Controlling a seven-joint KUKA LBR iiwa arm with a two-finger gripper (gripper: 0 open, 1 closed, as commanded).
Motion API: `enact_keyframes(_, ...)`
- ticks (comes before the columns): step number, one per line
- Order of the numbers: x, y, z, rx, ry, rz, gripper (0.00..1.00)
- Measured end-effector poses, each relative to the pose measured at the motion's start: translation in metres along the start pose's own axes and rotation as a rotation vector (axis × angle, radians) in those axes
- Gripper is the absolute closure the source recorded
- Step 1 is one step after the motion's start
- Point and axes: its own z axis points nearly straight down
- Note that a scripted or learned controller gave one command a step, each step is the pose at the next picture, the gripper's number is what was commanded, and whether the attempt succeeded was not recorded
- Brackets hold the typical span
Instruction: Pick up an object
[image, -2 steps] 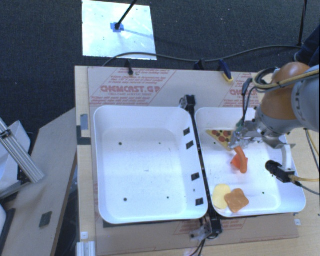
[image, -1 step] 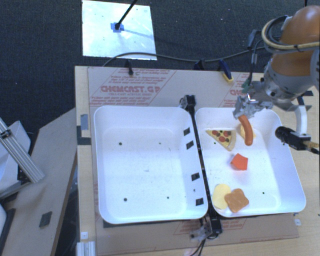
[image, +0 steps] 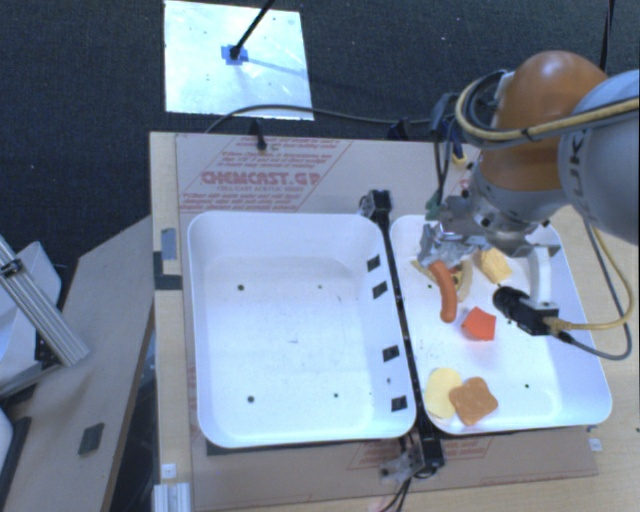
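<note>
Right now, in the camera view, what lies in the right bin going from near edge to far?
Toast → yellow round → orange block → hot dog → yellow piece, with the gripper down at the hot dog's far end.

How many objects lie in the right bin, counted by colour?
In the right bin, near the gripper:
Orange sausage-shaped piece: 1
Red-orange block: 1
Pale yellow pieces: 2
Brown toast-like piece: 1
Total: 5. More may be hidden under the gripper.
</note>
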Motion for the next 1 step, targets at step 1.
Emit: enact_keyframes(1, 0.0774, -0.0092, 0.0514, 0.003, 0.001, -0.001, 1.00)
